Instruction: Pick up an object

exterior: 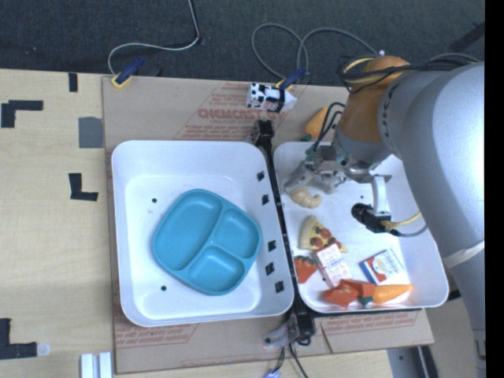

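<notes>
While one blue tray [206,241] fills the left bin [126,172], the fingers' [303,181] spread cannot be told.

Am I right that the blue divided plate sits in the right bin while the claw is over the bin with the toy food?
Not quite: in the camera view the blue divided plate lies in the left bin. The claw is indeed over the bin with the toy food.
</notes>
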